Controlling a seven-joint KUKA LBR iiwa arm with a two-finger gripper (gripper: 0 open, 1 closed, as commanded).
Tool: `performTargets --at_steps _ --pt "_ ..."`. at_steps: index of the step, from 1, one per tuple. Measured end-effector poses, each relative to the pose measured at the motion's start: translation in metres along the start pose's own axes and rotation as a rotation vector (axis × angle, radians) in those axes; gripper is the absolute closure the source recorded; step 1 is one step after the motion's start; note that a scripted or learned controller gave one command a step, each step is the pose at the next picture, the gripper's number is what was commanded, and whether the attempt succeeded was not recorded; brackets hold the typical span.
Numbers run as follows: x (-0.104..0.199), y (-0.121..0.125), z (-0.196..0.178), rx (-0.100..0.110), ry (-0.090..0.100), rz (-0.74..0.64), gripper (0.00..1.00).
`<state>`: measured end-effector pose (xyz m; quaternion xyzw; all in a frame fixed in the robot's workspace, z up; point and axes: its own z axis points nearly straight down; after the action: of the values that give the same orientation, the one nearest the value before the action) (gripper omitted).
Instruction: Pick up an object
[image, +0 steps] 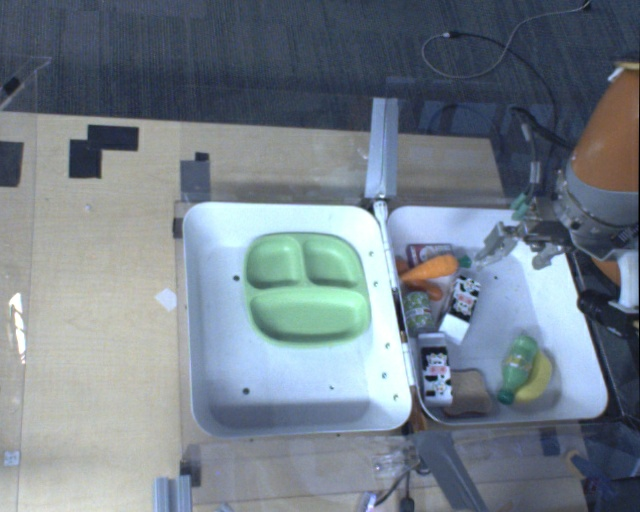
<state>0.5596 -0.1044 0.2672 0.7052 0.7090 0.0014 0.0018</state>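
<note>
Jaws (492, 246) above right white bin (560, 300)

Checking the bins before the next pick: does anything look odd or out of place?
Nothing damaged or spilled. The right bin's items crowd its left side, with two small cow-print cartons lying tipped over. The green divided plate sits flat.

I see a green divided tray (305, 287) lying in the left bin (215, 400) on the wooden worktop (90, 300), black tape patches (100, 148) at its far left, a cable (480, 50) on the floor.
</note>
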Motion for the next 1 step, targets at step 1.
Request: performTargets --at_steps 1 --pt "0.0133 0.0527 -0.0292 -0.002 0.0 0.088 0.0"
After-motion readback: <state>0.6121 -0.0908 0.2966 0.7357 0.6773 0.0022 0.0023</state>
